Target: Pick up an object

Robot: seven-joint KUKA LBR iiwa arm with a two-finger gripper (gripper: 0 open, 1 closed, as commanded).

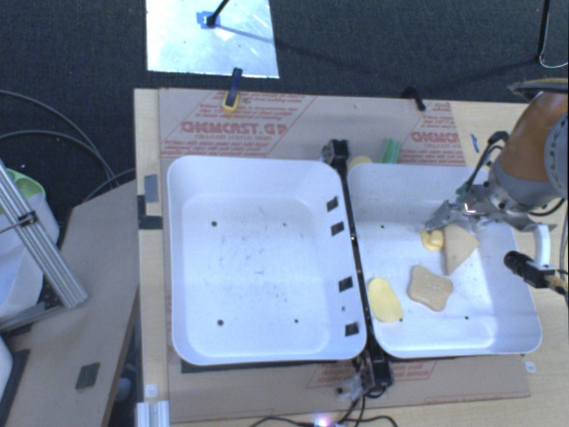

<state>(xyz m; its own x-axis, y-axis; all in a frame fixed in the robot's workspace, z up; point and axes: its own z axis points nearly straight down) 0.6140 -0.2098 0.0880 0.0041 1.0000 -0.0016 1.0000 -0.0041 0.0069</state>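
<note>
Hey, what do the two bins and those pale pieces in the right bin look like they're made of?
Both bins, the left bin and the right bin, look like thin moulded white plastic, smooth with a faint sheen and rounded rims. The tan toast-shaped piece and the yellow oval piece look matte and soft-edged, possibly foam or rubbery plastic; the view leaves that open.

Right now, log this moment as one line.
arm: over right bin | end effector: at small yellow piece, grip unclear | toast, yellow oval: lying loose

Pincer (444,221) low in right bin (507,332), touching small yellow piece (433,239).
</note>
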